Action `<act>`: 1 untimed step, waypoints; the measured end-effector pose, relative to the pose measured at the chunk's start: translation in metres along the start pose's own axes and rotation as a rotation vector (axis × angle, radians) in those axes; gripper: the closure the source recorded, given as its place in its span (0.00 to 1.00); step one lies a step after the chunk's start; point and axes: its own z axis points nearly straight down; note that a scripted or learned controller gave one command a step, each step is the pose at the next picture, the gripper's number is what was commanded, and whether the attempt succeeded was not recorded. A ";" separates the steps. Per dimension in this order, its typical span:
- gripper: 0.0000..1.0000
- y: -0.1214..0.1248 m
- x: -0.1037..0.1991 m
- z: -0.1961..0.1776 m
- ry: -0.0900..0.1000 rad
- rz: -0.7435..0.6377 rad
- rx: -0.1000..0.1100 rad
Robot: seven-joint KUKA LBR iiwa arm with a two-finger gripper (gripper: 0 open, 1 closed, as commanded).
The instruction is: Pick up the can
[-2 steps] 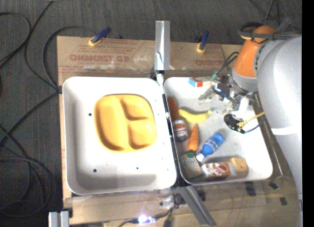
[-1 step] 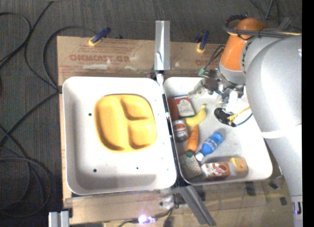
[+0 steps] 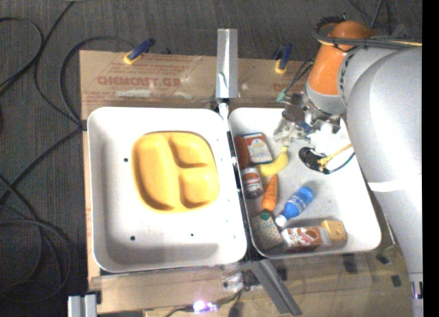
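Observation:
The can [image 3: 252, 181] is small, with a dark red label and a silver top, and stands against the left wall of the right bin [image 3: 363, 195]. My gripper [image 3: 291, 129] hangs over the far part of that bin, up and to the right of the can and well apart from it. Nothing shows in its grasp. A banana [image 3: 276, 164] and a red box [image 3: 256, 148] lie between the gripper and the can.
An orange carrot [image 3: 269, 193], a blue-capped water bottle [image 3: 296, 203], a mesh-patterned item [image 3: 264, 230] and a red-labelled bottle on its side [image 3: 312, 235] crowd the right bin's near half. The left bin [image 3: 110, 240] holds a yellow divided plate [image 3: 175, 170].

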 end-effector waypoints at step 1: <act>0.00 -0.001 -0.003 0.001 -0.004 0.002 0.004</act>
